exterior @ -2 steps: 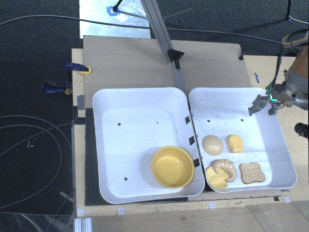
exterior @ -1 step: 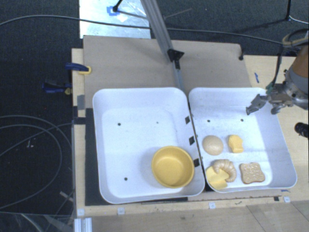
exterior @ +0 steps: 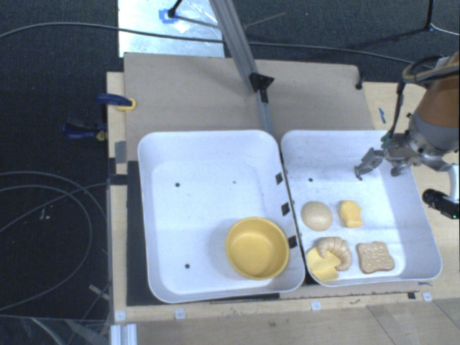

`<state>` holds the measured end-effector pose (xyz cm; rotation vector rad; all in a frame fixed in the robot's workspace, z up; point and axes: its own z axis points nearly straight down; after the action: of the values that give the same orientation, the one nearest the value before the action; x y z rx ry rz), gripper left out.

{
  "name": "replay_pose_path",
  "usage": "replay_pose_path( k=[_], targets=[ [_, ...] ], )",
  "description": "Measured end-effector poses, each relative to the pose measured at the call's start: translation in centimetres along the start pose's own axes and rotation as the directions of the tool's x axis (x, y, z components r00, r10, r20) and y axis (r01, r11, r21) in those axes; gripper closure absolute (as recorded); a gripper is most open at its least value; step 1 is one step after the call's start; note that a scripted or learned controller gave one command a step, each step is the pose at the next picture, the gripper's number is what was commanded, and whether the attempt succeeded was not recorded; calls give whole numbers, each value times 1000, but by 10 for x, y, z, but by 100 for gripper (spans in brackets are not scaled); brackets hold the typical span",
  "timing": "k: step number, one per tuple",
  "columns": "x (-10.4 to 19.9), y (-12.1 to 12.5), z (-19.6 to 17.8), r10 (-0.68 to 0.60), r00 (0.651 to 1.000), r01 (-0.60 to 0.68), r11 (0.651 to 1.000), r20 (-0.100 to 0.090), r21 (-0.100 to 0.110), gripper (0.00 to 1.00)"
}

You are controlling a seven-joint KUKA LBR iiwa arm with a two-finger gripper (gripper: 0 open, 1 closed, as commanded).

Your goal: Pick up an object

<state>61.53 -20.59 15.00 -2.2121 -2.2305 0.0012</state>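
Objects to pick: five small food items were seen in the right bin (exterior: 413, 214), all grouped in its lower part, lower right of frame.
Round bun (exterior: 316, 215): pale beige, lay near the bin's left wall, at centre-right of frame.
Yellow chunk (exterior: 351, 213): lay just beside the bun, to its right, not touching.
Croissant (exterior: 336, 251): curved, tan, lay below the bun; it was touching the yellow wedge (exterior: 322, 264), which sat at the bin's lower left corner.
Toast slice (exterior: 375, 256): brown, flat, lay right of the croissant, near the bin's lower edge.
Gripper (exterior: 375, 165): was seen over the upper part of the right bin, upper right of the items & well apart from them; fingers (exterior: 364, 166) were seen spread apart, nothing betw. them.
Arm (exterior: 437, 117): grey w/ orange band, entered from the right edge of frame.
Left bin (exterior: 187, 164): white, centre of frame, touching the right bin along a shared edge.
Yellow bowl (exterior: 257, 246): upright, was set in the left bin's lower right corner.
Bench board (exterior: 187, 92): tan, lay under both bins.
Metal pole (exterior: 237, 38): slanted from top of frame down to the bins' junction.
Clamps (exterior: 115, 103): blue/yellow, at the board's left edge, upper left of frame.
Cables (exterior: 50, 214): looped on dark floor, left of frame.
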Motion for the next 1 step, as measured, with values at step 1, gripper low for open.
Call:
replay_pose_path(
  k=[1],
  targets=[
    [1, 0, 52, 1, 1000, -1, 1000, 0, 1, 0]
  ],
)
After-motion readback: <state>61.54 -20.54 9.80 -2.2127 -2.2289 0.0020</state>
